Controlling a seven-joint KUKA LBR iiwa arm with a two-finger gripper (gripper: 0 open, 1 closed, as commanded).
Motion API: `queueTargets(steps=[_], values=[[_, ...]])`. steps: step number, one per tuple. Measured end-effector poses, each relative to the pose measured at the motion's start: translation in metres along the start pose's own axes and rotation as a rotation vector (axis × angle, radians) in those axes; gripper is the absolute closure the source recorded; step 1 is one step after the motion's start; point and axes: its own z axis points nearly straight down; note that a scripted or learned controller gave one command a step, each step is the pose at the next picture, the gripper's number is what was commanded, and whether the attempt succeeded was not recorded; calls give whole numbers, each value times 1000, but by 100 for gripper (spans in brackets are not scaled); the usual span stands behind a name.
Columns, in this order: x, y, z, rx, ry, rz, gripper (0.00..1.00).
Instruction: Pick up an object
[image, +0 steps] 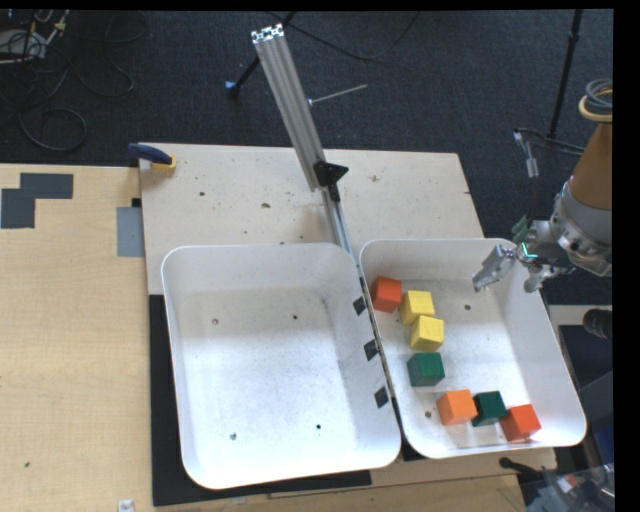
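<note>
Hovering hand (508, 265) over right bin (560, 370), grip state unclear, small coloured cubes (426, 330) below

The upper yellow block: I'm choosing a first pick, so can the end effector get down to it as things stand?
Probably yes: the upper yellow block is uncovered on top, though the orange block and lower yellow block crowd it. The end effector hovers nearby.

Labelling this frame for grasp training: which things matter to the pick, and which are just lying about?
Job:
gripper
right bin
orange blocks
yellow blocks
green blocks

Lying about:
left bin
blue clamp
aluminium post
floor cables
</note>
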Motion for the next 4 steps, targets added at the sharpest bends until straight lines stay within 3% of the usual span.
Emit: queueTargets(steps=[1, 2, 4], values=[[0, 1, -2, -4, -1, -1, 0], [0, -5, 62, 2, 1, 1, 0], [5, -9, 150, -7, -2, 4, 0]])
